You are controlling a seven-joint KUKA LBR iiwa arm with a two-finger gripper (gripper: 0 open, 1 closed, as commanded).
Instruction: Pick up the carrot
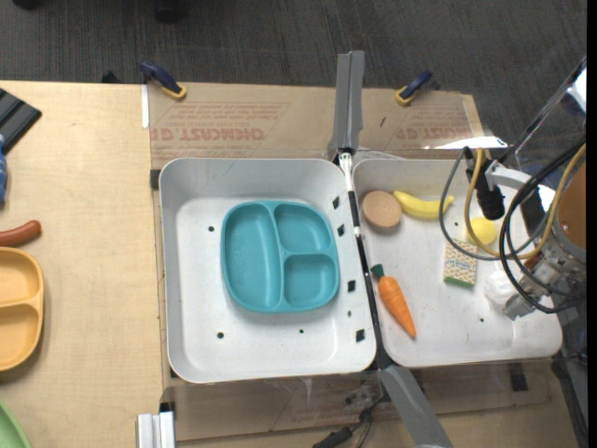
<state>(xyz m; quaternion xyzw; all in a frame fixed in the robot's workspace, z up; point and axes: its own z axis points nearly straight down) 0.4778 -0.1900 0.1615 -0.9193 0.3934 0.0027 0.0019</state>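
The small orange carrot with a green top lies slantwise on the floor of the right shallow white bin, close to its left wall, with nothing gripping it. Above it in the same bin sit a round tan disc and a yellow banana; a small patterned packet lies to its right. The claw hangs at the bin's right edge amid black cables, well apart from the carrot; its state cannot be told. The left white bin holds a teal three-compartment plastic tray.
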